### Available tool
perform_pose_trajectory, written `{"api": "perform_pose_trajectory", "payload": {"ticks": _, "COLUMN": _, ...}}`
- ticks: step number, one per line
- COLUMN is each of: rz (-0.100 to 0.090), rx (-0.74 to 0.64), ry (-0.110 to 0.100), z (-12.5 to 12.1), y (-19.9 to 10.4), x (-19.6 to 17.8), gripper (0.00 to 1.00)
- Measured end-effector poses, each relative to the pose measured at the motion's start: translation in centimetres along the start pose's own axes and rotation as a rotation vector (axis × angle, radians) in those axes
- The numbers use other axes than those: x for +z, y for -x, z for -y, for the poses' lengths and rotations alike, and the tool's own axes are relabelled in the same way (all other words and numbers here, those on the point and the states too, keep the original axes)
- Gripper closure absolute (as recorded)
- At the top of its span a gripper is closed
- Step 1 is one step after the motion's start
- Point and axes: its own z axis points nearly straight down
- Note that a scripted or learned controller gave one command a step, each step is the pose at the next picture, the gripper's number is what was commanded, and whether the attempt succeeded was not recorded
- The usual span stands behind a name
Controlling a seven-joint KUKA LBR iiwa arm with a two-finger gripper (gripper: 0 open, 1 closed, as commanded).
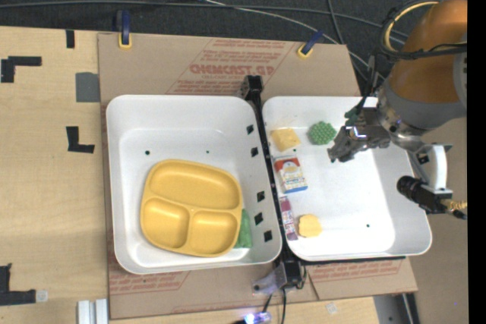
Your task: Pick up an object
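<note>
Green, bumpy, ball-like object [323, 133] looks the likeliest target for a pick, since it lies in the upper middle of the right white bin [380, 239] and is the item nearest the gripper [345, 147]. It sits just up and to the left of the dark fingertips as the camera sees them, near but apart from them, with bare white floor showing between. Being round, it offers no long axis to line up against, so I judge any approach angle would serve about equally. Whether the fingers stand apart or together I cannot tell: they read as one dark, angular mass against the bin, and nothing shows between them. Left of the green object, close to the divider between the bins, lies a pale yellow, blocky piece [285, 138]; below that a small red-and-white printed packet [291, 175], then a narrow dark pink wrapper [288, 218] along the bin wall, and a rounded yellow lump [309, 225] near the lower edge. All of these lie farther from the gripper than the green one. The left white bin [125, 117] holds a yellow three-compartment plastic tray [192, 206] with a green item [244, 230] wedged at its right edge. The grey arm with its orange band [433, 49] reaches in from the right.
</note>
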Motion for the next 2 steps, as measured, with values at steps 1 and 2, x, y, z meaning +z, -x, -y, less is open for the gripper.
{"api": "perform_pose_trajectory", "payload": {"ticks": 1, "rz": -0.001, "rx": -0.005, "ry": -0.006, "z": -2.6, "y": -5.6, "x": 1.4, "gripper": 1.0}}
{"api": "perform_pose_trajectory", "payload": {"ticks": 2, "rz": -0.001, "rx": -0.005, "ry": -0.007, "z": -5.0, "y": -10.8, "x": 3.2, "gripper": 1.0}}
